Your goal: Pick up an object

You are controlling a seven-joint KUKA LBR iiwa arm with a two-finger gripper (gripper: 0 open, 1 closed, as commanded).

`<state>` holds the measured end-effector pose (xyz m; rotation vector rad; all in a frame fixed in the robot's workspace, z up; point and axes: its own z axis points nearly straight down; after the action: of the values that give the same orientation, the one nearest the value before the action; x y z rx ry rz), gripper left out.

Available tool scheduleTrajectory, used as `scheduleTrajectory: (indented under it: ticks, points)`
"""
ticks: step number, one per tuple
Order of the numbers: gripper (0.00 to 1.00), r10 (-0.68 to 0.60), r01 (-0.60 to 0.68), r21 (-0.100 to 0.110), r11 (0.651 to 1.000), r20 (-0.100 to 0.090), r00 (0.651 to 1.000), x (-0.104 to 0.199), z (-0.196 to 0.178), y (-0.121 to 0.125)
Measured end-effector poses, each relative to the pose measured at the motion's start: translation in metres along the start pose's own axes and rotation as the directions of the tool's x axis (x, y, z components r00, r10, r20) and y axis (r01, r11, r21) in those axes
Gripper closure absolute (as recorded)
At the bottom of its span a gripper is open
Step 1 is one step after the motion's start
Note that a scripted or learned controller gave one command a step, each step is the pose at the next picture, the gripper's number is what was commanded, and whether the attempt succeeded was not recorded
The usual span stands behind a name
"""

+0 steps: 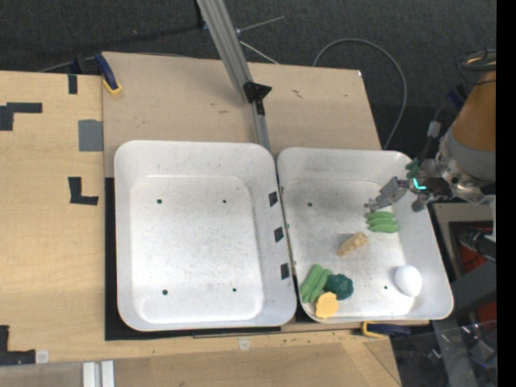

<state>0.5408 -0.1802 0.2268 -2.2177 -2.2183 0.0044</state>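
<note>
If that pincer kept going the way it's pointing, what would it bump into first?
Most likely the light green piece lying just below the pincer in the right bin. The tips aim down and leftward at it. Height above it is hard to judge from this slanted view, so they may already be close.

Two smooth white plastic bins (193,164), speckled dark, are sitting on a matt pale wooden bench (40,216).

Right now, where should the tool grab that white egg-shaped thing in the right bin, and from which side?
Take the white egg-shaped object across its narrower middle, coming straight down. It lies alone near the right bin's front-right corner, the rim close by, so a sideways approach looks cramped. Being rounded, it may slip.
</note>
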Motion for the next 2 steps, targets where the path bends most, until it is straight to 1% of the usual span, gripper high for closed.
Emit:
scheduleTrajectory:
  ticks: [1, 2]
  points:
    - [0.00, -0.001, 0.001, -0.004, 1.000, 0.001, 1.000, 0.000, -0.002, 0.001]
    - [0.00, 0.000, 0.000, 0.001, 1.000, 0.001, 1.000, -0.006, 0.056, 0.007]
